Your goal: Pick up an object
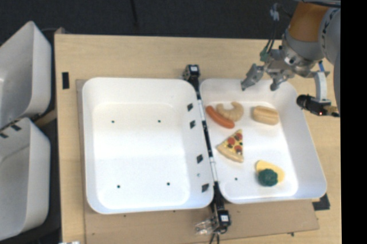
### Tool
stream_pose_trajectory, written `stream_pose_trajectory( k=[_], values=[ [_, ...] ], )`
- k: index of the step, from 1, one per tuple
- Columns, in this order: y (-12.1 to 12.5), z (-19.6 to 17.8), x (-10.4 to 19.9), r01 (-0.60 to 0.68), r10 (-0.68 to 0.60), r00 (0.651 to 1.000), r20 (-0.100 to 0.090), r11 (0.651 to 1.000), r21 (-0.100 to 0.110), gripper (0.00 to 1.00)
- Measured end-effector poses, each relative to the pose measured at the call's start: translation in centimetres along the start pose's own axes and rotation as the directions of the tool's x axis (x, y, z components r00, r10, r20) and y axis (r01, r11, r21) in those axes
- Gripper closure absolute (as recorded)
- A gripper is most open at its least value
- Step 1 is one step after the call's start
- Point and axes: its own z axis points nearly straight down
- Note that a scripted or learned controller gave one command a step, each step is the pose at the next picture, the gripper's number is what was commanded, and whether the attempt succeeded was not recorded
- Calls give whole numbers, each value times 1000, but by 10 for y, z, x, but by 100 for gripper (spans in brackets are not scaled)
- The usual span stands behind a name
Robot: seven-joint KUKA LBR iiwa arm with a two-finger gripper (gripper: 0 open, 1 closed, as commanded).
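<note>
The right bin point(298, 180) holds several toy foods. A red sausage point(219, 116) lies against a tan croissant point(231, 109) near the bin's left wall. A bread roll point(265, 115) sits to their right. A pizza slice point(233, 146) lies in the middle, and a green and yellow piece point(268, 173) rests toward the front. My gripper point(264, 81) hangs open above the bin's far edge, fingers spread, nothing between them. It is above and behind the bread roll.
The left bin point(92, 140) stands beside the right one, joined by a black-clipped divider point(202, 134). White containers point(20, 122) sit off the bench's left edge. A black fitting point(312, 103) sticks out at the right bin's far right rim.
</note>
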Motion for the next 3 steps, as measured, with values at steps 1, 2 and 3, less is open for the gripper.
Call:
stream_pose_trajectory(
  k=[1,2,3],
  values=[
    [-58,87,43,-2,3,1000,-4,1000,13,0],
    [-65,105,65,2,-2,1000,-1,1000,3,0],
    [-65,104,65,-1,1,1000,-1,1000,1,0]
  ],
)
